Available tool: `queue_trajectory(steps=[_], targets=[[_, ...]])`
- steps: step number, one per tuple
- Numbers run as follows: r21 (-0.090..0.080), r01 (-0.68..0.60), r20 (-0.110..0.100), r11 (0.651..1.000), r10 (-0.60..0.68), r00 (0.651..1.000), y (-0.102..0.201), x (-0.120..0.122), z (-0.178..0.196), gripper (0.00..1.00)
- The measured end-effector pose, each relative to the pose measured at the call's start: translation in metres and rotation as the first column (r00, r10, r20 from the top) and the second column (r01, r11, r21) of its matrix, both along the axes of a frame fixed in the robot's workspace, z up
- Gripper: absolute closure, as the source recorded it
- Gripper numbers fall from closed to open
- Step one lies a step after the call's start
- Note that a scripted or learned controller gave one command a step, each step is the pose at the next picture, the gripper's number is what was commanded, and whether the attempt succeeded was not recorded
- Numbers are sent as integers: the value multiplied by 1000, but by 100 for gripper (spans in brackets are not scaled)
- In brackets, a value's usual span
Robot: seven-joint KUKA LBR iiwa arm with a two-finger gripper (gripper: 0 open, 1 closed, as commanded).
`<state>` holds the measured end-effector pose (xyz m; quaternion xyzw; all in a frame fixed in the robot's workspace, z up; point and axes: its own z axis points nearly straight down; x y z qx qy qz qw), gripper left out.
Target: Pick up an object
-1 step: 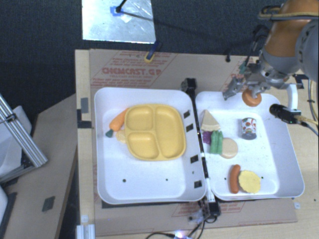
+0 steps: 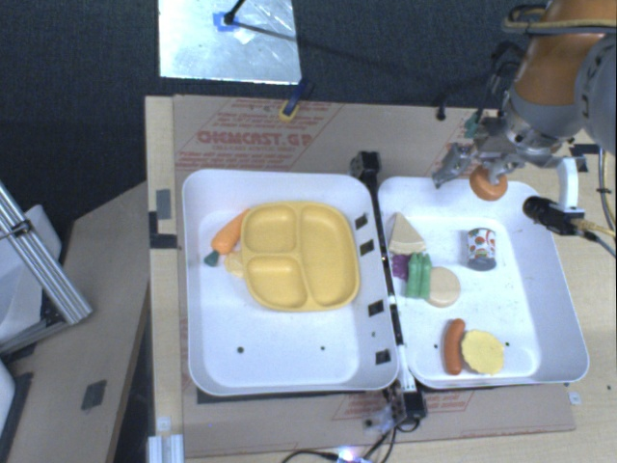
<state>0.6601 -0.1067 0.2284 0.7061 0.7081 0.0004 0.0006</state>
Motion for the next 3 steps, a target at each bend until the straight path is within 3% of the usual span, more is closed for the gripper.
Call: queue_trajectory(steps=[2,3], targets=[[0,2,-2,1000,-2,1000,-8,4,-88,0],[1,2,-14,1000,-2,1000,-8,2,-140,0]])
